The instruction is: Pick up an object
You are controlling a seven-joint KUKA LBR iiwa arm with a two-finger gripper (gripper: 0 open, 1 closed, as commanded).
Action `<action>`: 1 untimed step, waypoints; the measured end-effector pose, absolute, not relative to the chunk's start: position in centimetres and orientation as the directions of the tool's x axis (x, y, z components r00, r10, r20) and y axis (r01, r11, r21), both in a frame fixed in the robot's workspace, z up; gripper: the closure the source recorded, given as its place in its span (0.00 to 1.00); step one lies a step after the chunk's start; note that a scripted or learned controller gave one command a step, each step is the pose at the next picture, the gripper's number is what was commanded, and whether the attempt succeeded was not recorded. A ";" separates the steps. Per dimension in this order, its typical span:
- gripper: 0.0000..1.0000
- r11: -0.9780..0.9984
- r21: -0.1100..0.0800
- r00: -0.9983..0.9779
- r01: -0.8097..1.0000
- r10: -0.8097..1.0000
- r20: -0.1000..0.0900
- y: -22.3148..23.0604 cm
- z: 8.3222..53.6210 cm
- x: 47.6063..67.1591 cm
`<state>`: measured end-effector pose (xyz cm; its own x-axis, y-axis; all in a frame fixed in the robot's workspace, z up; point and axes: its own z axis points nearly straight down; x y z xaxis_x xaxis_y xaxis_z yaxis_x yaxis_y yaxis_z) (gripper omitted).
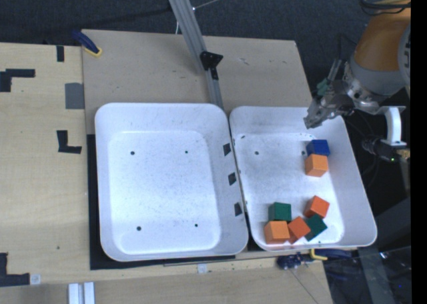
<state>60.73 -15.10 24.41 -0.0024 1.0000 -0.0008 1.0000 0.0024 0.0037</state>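
Landmark: the right bin (267,129), the white tray nearer the arm.

Gripper (313,121): sits over the upper right corner of the right bin, above its rim, hanging from the grey and orange arm (380,43) that enters from the right side. Nothing shows between its tips. Cannot tell from this angle whether it is released or clenched; the tip is small and dark against the tray.

Blocks, all inside the right bin:
- Blue block (319,147), near the bin's right wall in its upper half, just below the gripper and apart from it.
- Orange block (316,164), touching the blue block's lower edge.
- Cluster in the bin's lower right corner: a green block (280,212), an orange block at the front (276,231) just below the green one, a red-orange block (299,228) beside it, a dark green block (316,227) partly tucked under its neighbours, and a tilted orange block (319,206) at the top of the group. These press close together; exact contacts are hard to read.

Left of the right bin: the left bin (107,123), rims touching or nearly so along the shared edge.

Behind the right bin: a slanted metal bar (187,16) running to the top of the view, with a black clamp (211,60) on it.

Both bins rest on the wooden bench (133,63). Small blue and yellow item (87,43) far off to the upper left of the right bin, on the bench.
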 end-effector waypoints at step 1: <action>1.00 0.008 -0.001 -0.008 1.000 1.000 0.002 -8.7 24.3 60.5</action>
